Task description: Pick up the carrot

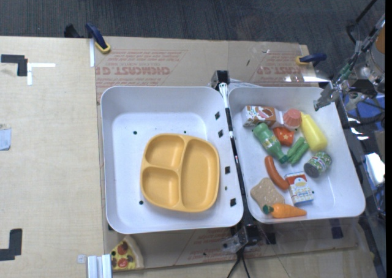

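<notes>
well apart is the word for it: the small orange toy carrot with a green top (286, 210) lies near the front wall of the right-hand shallow white bin (350, 166), just beside a tan slice of toy bread (267, 193), long axis running left-right, green end left. the metal two-finger gripper (329, 93) hovers over the bin's far right corner; its state i cannot tell.

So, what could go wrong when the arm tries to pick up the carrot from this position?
1. The small orange carrot with a green tip lies against the near wall of the right white bin, so the wall may block one side of the hand.
2. A tan bread slice and a small red-and-white carton sit close beside it; they could be bumped or grabbed instead.
3. The hand is at the bin's far corner, so it must cross the crowded toys.
</notes>
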You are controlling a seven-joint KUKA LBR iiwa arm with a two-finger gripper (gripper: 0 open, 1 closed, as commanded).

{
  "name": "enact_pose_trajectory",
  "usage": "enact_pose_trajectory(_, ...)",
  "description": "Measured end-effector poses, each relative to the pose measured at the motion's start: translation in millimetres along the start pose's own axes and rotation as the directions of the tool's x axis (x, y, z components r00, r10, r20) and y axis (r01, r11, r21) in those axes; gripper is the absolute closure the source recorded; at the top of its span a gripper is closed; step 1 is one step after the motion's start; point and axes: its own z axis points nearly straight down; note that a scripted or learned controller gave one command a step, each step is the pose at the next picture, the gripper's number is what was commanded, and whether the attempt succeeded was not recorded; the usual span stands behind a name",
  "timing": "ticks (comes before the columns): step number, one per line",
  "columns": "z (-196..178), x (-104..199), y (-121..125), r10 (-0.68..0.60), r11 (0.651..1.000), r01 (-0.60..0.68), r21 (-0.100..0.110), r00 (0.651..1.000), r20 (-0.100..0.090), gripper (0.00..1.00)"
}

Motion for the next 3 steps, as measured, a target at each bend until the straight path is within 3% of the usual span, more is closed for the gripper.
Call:
enact_pose_trajectory(1,123.9,61.9,7.7,-0.343,0.939,0.343,-0.002,0.939,0.000,0.00)
enact_pose_trajectory(2,129.5,56.0,-75.9,-0.372,0.928,0.372,-0.003,0.928,0.001,0.00)
enact_pose_trajectory(3,35.0,148.6,-115.8,-0.224,0.975,0.224,-0.003,0.975,0.001,0.00)
